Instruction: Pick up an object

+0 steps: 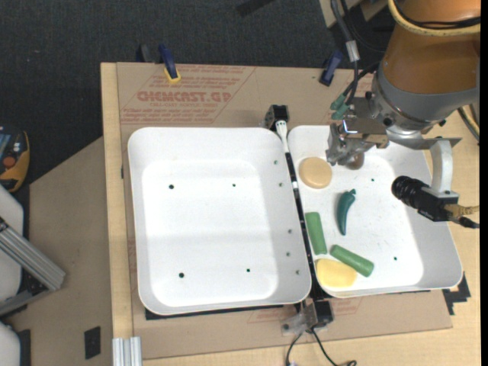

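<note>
Camera view: arm reached in from right, gripper [347, 157] low over far end of right bin [435, 269], just beside tan round piece [315, 172]. Finger spread impossible to tell from this angle; nothing seen between them. Dark teal pepper [346, 209] lay mid-bin, apart from gripper. Green cylinder [315, 232] sat along bin's left wall. Second green cylinder [351, 260] lay tilted, touching yellow piece [336, 273] at near edge. Left bin [145, 219] alongside on cardboard-covered table [114, 128].

Bright, even light; soft shadows; slightly grainy.
</note>
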{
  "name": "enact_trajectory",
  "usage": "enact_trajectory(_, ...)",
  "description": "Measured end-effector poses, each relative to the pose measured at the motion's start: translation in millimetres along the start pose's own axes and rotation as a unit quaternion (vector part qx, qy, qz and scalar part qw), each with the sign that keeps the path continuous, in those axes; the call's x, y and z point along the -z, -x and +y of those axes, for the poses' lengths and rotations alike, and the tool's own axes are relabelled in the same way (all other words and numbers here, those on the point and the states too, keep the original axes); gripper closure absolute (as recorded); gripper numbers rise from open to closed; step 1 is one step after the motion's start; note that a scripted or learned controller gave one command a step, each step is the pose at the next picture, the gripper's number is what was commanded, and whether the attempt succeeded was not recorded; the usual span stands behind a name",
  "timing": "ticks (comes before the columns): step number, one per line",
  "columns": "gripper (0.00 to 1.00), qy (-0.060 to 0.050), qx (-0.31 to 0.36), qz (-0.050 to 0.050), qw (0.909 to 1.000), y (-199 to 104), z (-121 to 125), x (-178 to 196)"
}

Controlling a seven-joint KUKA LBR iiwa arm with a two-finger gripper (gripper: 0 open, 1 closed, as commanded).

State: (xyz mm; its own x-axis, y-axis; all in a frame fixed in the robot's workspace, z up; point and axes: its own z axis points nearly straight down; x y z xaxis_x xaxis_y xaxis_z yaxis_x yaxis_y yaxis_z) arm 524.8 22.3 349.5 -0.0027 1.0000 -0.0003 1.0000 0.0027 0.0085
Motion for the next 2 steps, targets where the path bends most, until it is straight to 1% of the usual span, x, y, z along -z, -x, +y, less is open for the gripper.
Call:
enact_trajectory(1, 1.00, -0.007, -0.003, 0.000, 1.0000, 22, -48, -27)
enact_trajectory(2, 1.00, 0.003, 0.002, 0.001, 1.0000, -26, -44, 76)
